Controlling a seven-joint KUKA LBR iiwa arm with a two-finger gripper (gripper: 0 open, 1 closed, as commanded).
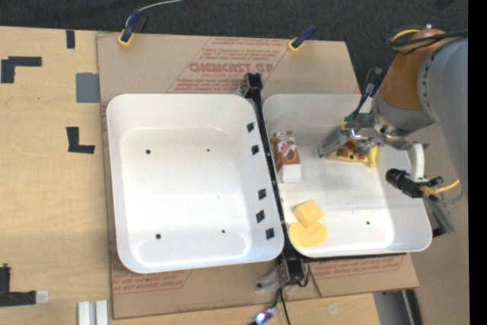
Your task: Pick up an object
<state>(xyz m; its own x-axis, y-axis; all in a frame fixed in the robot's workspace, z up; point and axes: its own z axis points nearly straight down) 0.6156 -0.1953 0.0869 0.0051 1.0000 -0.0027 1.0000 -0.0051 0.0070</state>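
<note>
Your gripper (344,142) low in right bin (396,240), fingers' state unclear, over red-yellow object (358,154). Carton (287,154) left of fingers by divider; yellow pieces (308,223) nearer front rim. Left bin (122,164) alongside.

Small carton (287,155), yellow block (307,213) on yellow disc (307,234), red-yellow item (358,154) in right bin (380,240).

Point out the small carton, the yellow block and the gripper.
small carton (287,154): camera view, on its brown printed top face.
yellow block (307,213): camera view, middle of its upper face, right bin's near edge.
gripper (344,142): camera view, midway between its fingertips, over a yellow-and-red item.
</note>
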